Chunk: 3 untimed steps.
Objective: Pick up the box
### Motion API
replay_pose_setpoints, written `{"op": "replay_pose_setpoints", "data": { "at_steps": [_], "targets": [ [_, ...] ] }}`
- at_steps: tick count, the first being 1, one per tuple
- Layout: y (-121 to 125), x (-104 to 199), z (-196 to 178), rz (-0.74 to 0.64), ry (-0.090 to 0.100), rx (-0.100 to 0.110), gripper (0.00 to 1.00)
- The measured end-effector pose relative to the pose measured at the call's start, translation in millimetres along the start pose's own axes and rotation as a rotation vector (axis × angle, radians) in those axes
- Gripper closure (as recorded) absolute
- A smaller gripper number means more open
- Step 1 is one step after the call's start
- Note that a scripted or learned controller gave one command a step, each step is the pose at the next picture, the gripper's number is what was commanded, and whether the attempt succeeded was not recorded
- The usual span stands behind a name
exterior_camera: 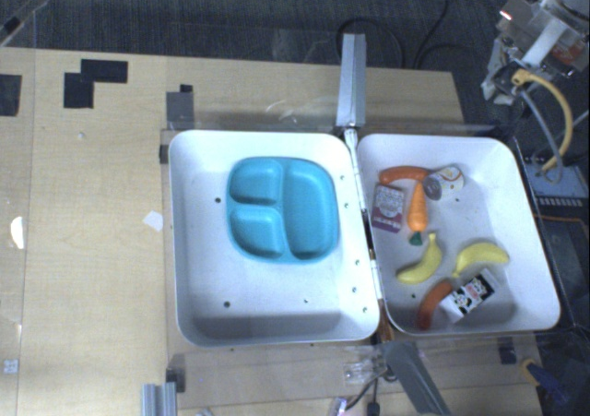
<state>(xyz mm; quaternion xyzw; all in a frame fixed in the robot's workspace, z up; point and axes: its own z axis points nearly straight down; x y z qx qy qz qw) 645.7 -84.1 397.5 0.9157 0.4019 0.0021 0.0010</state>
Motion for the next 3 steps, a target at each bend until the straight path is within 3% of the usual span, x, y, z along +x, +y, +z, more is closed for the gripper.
{"op": "replay_pose_setpoints", "data": {
  "at_steps": [1, 2, 3],
  "targets": [
    [30, -44, 8, 0.164, 0.0, 0.0, 1.0],
    [47, -53, 7, 0.159, -0.001, -0.001, 1.0],
    [71, -85, 1, 0.182, 0.0, -0.001, 1.0]
  ]
}}
